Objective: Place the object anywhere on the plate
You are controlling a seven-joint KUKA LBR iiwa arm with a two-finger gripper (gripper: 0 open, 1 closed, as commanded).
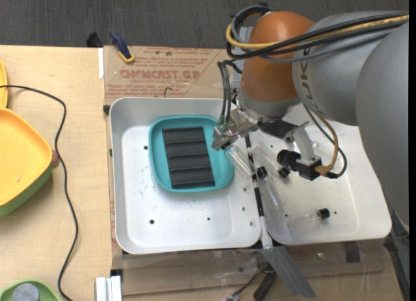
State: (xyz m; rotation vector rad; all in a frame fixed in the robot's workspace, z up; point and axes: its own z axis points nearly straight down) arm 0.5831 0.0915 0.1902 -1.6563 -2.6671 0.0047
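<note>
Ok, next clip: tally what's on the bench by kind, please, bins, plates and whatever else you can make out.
White bins: 2, left and right
Teal plate with dark ribbed insert: 1, in the left bin
Yellow dish: 1, on the wood surface at the left
Black cable: 1
Brown printed cardboard sheet: 1
Total: 6

Bright, even overhead light floods the two white bins [123, 183], washing their floors nearly to blank. A soft sheen glints off the orange band [276, 56] and the grey arm [370, 65] beside it. Faint shadow pools under the teal plate [159, 157]. Focus holds sharp on the cardboard lettering [159, 72] behind the bins.
</note>
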